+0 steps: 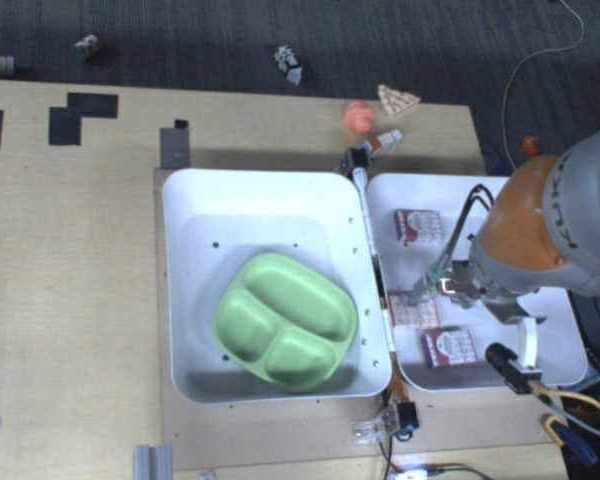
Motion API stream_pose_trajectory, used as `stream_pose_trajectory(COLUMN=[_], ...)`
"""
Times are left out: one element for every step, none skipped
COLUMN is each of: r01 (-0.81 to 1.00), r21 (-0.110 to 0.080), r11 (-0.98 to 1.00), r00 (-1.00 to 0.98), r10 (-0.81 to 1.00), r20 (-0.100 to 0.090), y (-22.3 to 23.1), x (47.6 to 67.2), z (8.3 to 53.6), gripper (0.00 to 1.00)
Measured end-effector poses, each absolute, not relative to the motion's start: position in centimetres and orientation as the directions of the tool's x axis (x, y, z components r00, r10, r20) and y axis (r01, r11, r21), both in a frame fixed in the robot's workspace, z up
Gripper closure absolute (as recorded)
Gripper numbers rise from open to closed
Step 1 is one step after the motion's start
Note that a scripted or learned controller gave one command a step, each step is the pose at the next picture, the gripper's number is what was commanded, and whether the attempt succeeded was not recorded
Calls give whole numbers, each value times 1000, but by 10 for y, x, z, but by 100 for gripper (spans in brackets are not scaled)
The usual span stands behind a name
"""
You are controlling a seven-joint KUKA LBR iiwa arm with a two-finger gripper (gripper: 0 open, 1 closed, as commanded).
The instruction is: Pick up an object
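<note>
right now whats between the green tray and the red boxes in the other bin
In the camera view, between the green divided tray and the small red boxes lie bare white bin floor and the two bins' adjoining rims.

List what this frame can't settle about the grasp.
- Gripper: the wrist covers it in the camera view; whether it holds anything can't be told.
- Middle packet: partly under the gripper, so contact is unclear.
- Packet labels: too small to read.
- Right bin: its far right side is behind the arm.
- Bench-edge clutter: too blurred to identify.
</note>
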State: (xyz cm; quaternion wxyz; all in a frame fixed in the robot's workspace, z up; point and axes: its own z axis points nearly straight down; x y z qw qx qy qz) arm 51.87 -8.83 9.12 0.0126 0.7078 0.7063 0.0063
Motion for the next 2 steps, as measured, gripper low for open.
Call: stream_pose_trajectory(r01=[1000,1000], r21=[30,25], r11=[3,3], r00=[-3,-3], r10=[1000,1000], r20=[-2,0], y=[-86,-85], x=[521,520], z=[104,102], gripper=[100,0])
